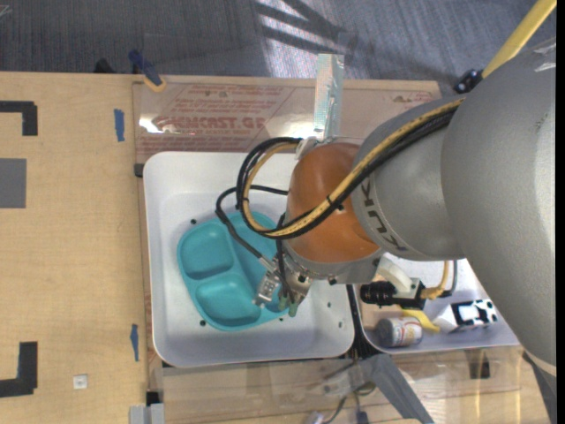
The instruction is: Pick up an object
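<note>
I can read red letters on the clear sheet (265, 113) behind the bins, something like "CAST", but not the rest. The teal tray (216, 272) lies in the left white bin (168, 193). My gripper (281, 294) is down at the tray's right edge, touching or almost touching it. A small can (399, 330) lies in the right bin (494, 338)

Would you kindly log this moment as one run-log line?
gripper: low in left bin | at: right edge of teal tray | grasp: cannot confirm | right bin: small can
</note>
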`<act>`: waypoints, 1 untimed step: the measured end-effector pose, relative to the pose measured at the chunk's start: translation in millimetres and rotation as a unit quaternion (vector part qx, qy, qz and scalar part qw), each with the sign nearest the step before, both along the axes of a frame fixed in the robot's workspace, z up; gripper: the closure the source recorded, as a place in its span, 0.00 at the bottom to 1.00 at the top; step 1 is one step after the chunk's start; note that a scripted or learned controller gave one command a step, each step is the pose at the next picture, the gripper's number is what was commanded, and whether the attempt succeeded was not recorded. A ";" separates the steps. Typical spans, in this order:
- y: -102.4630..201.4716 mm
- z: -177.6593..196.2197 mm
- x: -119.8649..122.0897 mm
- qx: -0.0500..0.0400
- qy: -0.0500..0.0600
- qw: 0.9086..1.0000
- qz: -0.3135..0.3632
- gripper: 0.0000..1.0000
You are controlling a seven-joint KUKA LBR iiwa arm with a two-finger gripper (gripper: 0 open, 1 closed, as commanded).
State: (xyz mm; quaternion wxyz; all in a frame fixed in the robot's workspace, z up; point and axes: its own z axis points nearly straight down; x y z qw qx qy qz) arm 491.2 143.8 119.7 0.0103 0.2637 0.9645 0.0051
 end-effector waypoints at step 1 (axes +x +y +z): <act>68.8 -10.9 13.1 0.004 -0.008 0.978 -0.206 1.00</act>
